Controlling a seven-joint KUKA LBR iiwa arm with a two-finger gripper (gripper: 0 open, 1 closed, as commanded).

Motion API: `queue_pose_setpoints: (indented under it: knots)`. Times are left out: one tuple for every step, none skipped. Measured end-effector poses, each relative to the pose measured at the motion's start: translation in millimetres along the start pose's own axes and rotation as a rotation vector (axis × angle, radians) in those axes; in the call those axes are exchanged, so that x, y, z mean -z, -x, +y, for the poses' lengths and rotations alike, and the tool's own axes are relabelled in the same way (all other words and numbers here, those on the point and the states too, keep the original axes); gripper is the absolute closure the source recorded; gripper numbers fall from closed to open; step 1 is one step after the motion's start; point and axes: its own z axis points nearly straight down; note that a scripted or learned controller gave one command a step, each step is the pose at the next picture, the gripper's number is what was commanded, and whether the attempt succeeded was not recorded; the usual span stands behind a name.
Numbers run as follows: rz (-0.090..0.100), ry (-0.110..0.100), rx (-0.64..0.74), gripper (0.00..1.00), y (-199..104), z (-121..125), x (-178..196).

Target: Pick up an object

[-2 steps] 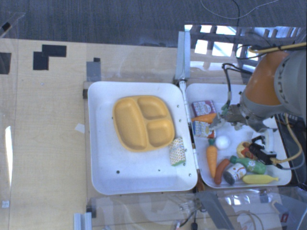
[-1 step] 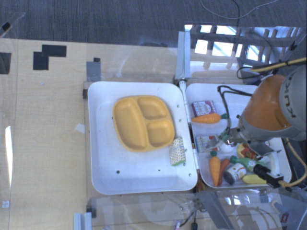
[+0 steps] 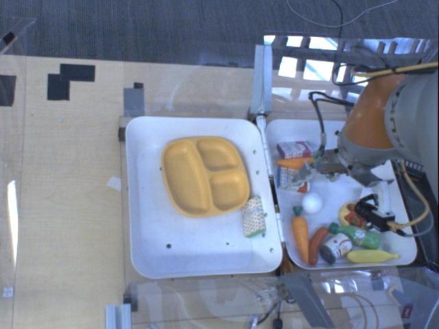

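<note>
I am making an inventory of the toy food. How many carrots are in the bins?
2. One carrot lies near the front of the right bin, beside the sausage. Another carrot lies farther back, against the small carton. The arm may hide more.

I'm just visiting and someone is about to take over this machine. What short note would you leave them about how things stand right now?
Hand: the grey arm's hand is low in the right white bin, at its upper left by the small red-and-white carton. Whether it grips anything can't be seen.
Things: that bin also holds a white ball, an orange toy carrot, a yellow banana and other toy food. The left white bin holds a yellow divided plate and a small patterned pouch.
Done: nothing visibly lifted.
Left: grasp one object and raise it.
</note>
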Motion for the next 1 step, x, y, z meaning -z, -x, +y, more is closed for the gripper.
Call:
queue_pose_setpoints:
  knots:
    - [0.017,-0.049,0.092,0.00,15.6,75.7,-3.6]
